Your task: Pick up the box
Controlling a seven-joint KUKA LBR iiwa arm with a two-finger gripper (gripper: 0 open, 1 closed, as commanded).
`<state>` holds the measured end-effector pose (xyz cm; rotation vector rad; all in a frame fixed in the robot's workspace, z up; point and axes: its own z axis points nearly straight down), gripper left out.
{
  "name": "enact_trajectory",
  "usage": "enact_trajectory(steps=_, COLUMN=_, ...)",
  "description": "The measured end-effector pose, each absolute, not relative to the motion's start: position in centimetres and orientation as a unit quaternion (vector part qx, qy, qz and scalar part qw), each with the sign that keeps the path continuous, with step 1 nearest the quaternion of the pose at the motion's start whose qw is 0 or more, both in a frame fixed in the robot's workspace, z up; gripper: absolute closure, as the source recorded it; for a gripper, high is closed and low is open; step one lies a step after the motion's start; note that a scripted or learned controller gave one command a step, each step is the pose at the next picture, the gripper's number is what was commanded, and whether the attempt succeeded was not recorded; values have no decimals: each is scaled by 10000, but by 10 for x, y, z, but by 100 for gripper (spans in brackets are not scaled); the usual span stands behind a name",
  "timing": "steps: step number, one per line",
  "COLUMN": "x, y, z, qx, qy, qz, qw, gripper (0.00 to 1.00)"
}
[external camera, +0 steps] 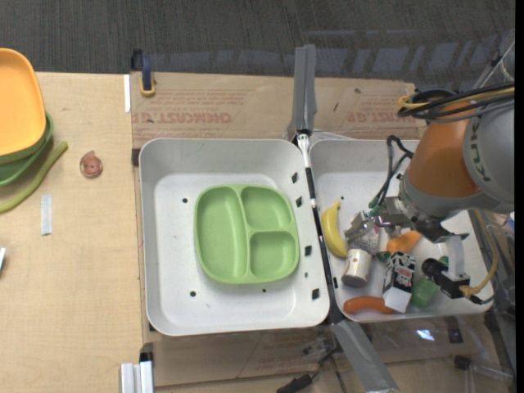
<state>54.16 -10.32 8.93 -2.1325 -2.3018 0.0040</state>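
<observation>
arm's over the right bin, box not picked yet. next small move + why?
Probably shift the gripper toward the camera and a little right, over the box, before descending. The box lies near the right bin's front edge, while the gripper sits farther back, above the clutter beside the banana.

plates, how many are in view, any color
3. A green divided plate lies in the left bin. An orange plate sits stacked on a green plate at the far left edge of the bench. More could be hidden under that stack.

Two bins [151, 219], one green tray [246, 233], one banana [331, 229]
</observation>
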Motion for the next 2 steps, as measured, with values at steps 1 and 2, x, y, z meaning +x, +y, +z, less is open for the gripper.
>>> enact_trajectory(steps=1, x=541, y=-105, z=96, qx=-6815, qy=-7318, qz=24, qw=33, gripper=100)
enact_trajectory(steps=2, x=577, y=-35, z=189, qx=-7400, qy=-6727, qz=25, qw=10, gripper=100)
